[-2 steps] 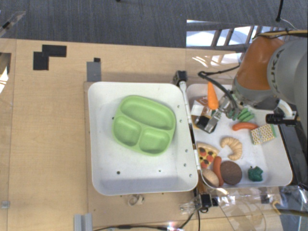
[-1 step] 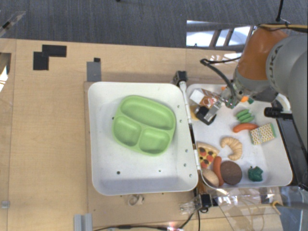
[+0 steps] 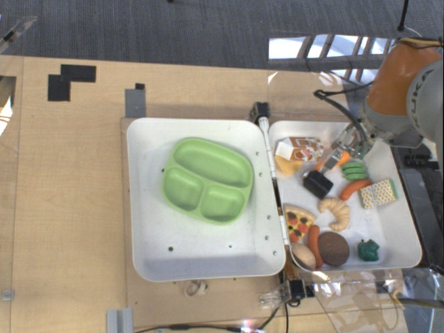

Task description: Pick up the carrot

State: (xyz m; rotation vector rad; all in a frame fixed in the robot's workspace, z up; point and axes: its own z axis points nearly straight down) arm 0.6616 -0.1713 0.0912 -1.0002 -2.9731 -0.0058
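Where packet point(image 3: 303, 147) lies, print too small.

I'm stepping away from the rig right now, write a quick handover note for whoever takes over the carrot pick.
Gripper: low in the right bin, at its far side; whether the fingers are open or shut cannot be told.
Carrot: lying on the right bin's floor beside the green leafy piece, just below the gripper, not lifted.
Left bin bears the green divided plate.
Done: arm is over the right bin near the carrot.
Left: grasp the carrot and lift it.
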